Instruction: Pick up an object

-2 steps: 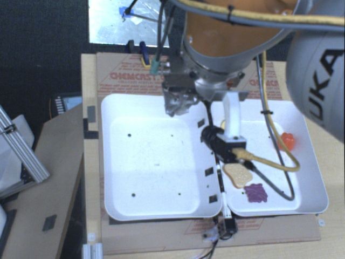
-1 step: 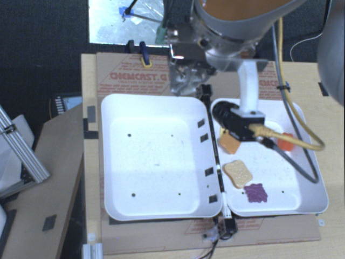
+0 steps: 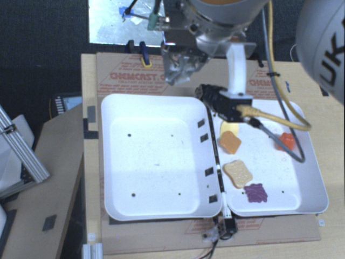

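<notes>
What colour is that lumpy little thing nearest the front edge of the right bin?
Purple; the lumpy piece shows plainly in the camera view.

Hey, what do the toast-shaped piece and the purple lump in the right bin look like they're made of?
The toast-shaped piece looks like moulded plastic or rubber play food: tan, matte, with a darker crust-like rim and no crumbs. The purple lump seems to be soft plastic or rubber too, matte and bumpy like a toy grape bunch. The view is too coarse to be sure. Both lie in the smooth white plastic-looking right bin.
</notes>
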Controlling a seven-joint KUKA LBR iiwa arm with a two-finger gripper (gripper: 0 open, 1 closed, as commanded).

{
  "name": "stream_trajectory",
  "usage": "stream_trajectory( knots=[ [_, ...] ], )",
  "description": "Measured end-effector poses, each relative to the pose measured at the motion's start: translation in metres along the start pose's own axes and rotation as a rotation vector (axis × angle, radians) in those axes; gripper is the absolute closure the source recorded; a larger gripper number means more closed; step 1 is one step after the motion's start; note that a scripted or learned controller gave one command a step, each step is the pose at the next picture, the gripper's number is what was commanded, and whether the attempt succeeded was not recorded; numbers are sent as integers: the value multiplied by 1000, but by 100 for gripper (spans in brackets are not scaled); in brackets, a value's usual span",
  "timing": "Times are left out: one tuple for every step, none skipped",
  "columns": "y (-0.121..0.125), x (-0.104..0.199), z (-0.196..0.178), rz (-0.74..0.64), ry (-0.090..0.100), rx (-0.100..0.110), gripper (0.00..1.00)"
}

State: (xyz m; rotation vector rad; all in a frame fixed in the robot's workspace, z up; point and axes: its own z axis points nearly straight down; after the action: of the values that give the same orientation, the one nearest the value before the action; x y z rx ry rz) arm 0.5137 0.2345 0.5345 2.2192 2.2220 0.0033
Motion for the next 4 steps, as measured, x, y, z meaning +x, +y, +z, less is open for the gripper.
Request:
stream_trajectory(
  knots=[
    [38,-1,181,2,-7,16,100],
    [59,-1,-8,-3,7,-18,100],
    [38,-63,178,6,-7,19,100],
    [49,-100,2,4,4,-19,100]
  ],
)
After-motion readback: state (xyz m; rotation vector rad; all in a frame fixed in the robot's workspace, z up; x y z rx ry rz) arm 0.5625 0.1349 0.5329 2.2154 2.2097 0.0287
